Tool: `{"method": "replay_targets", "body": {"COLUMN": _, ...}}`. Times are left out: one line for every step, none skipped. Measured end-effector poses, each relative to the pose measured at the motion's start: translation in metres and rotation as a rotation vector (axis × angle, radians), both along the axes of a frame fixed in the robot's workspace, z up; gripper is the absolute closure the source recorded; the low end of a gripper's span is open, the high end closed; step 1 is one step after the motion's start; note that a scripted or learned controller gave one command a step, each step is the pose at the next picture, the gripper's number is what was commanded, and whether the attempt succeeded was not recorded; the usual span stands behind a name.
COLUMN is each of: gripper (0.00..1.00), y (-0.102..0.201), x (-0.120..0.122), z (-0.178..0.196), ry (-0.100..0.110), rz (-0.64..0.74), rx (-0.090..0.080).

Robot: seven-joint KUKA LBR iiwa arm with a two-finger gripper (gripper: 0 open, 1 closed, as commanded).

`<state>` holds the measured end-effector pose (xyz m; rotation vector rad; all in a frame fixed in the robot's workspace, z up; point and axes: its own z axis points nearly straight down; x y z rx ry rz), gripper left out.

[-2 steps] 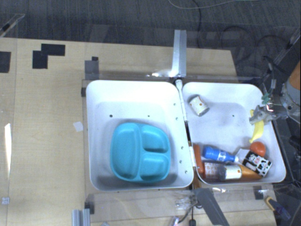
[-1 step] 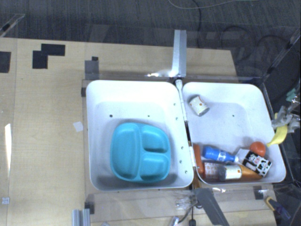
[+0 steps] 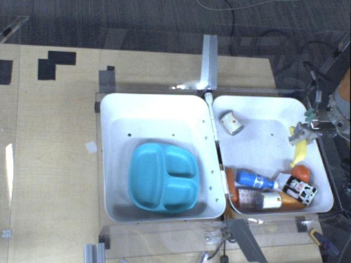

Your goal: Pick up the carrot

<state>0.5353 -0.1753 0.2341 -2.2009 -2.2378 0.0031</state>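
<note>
A tapered orange shape that looks like the carrot lies at the front of the right bin, partly tucked under a black-and-white box and beside a brown bottle. A second orange strip runs along that bin's left wall; I cannot tell which of the two is the carrot. My gripper hangs at the bin's right side, just above the upper end of a yellow banana, well away from both orange shapes.
The right bin also holds a small can, a blue bottle and a red-orange round fruit. A blue divided plate lies in the left bin. A metal post stands behind the divider.
</note>
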Motion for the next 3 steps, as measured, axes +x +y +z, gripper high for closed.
{"method": "replay_targets", "body": {"gripper": 1.0, "y": -0.03, "x": 0.032, "z": 0.06, "ry": -0.003, "rz": -0.117, "rx": -0.002}}
{"method": "replay_targets", "body": {"gripper": 1.0, "y": -0.023, "x": 0.083, "z": -0.002, "ry": -0.002, "rz": 0.228, "rx": 0.0}}
{"method": "replay_targets", "body": {"gripper": 1.0, "y": -0.029, "x": 0.114, "z": 0.041, "ry": -0.004, "rz": 0.126, "rx": -0.001}}
